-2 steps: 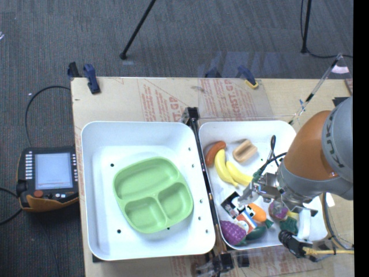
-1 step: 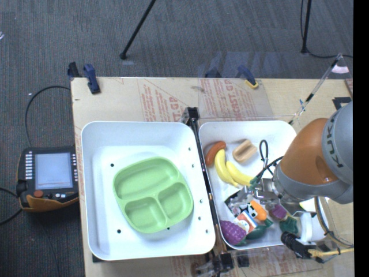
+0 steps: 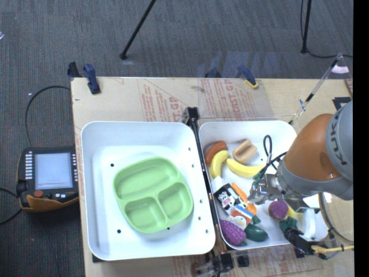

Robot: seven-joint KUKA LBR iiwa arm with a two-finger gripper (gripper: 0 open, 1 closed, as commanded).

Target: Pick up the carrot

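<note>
Plywood bench is carrying two white bins on grey carpet. Nearest the camera, purple grapes and a dark green vegetable are lying below the hand; its finger state cannot be told. Just left of the hand, the carrot is lying partly hidden among toys in the right bin, long axis running diagonally, upper-left to lower-right. It is probably light, rigid, smooth plastic; gripping across mid-length looks best. Farther off, bananas are resting.
</note>
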